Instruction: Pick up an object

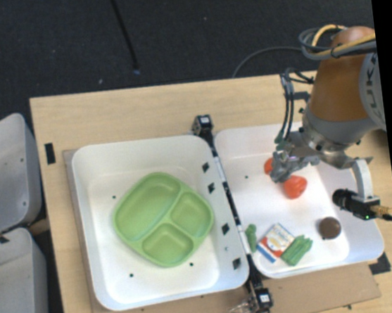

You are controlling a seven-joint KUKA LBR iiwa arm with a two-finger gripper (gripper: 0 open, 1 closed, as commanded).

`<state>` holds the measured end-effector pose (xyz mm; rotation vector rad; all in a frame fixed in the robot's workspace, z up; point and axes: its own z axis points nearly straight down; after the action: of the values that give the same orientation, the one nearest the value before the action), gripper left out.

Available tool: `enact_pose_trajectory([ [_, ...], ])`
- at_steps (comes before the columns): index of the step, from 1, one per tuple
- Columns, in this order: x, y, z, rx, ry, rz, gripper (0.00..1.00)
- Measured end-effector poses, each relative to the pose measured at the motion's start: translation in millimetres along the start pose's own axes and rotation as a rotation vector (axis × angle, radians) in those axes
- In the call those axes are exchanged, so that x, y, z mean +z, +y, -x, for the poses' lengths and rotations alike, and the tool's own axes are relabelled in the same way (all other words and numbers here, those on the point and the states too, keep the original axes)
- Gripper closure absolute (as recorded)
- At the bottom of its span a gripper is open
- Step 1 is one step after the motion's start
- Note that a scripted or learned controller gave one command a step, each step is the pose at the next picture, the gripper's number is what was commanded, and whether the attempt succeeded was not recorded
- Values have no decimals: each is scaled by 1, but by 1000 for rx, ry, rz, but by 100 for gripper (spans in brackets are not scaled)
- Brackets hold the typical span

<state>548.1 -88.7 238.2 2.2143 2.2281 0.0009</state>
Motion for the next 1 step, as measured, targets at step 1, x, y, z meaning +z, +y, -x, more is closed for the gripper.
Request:
enact_pose_trajectory([
  [1,10,12,-51,0,1,-2,100],
])
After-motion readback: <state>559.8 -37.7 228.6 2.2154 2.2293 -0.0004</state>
